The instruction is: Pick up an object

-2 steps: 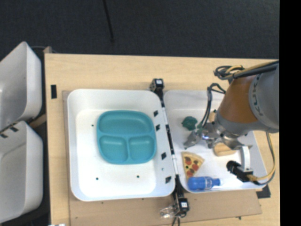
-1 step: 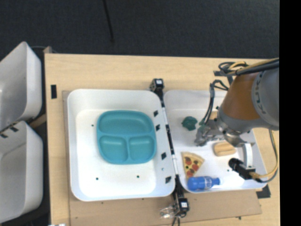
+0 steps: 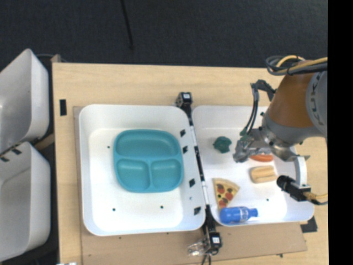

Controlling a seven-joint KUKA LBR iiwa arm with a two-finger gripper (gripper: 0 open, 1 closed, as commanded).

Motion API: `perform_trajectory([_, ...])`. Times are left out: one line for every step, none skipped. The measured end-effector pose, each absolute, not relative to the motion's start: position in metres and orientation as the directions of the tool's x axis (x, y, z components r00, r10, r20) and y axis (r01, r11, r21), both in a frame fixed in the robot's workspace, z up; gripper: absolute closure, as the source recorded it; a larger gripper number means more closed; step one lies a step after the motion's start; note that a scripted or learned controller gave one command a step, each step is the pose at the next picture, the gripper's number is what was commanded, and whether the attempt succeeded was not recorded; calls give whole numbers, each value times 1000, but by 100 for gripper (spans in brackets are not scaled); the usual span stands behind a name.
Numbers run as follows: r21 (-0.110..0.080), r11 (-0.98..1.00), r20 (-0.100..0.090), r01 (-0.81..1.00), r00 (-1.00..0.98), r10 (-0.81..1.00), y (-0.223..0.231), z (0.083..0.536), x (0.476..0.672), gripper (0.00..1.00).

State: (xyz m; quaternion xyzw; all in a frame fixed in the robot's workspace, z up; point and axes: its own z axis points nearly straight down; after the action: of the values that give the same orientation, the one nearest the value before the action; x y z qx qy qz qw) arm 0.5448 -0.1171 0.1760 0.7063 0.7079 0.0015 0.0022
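The right bin (image 3: 231, 117) holds a small dark green object (image 3: 222, 144), a red-orange piece (image 3: 262, 158), a tan bread-like roll (image 3: 262, 174), a pizza slice (image 3: 224, 192) and a blue bottle (image 3: 237, 215) lying on its side. My gripper (image 3: 244, 150) hangs low over the right bin, between the green object and the red-orange piece, close to the latter. Nothing shows between its fingers.
The left bin (image 3: 94, 120) holds a teal divided plate (image 3: 148, 160). The divider with black clips (image 3: 194, 159) runs between the bins. The orange-banded arm (image 3: 295, 106) and its cables cover the right bin's far right side. White containers (image 3: 19, 104) stand off the bench at the left.
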Motion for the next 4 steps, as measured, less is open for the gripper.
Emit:
perform_trajectory([5, 3, -2, 1000, -3, 1000, -118, 229, 546, 100])
perform_trajectory([1, 5, 0, 1000, -5, 1000, -64, 222, 543, 100])
perform_trajectory([0, 6, 1, 1000, -6, 1000, -17, 220, 538, 100])
perform_trajectory([2, 7, 1, 1000, -7, 1000, 25, 231, 539, 100])
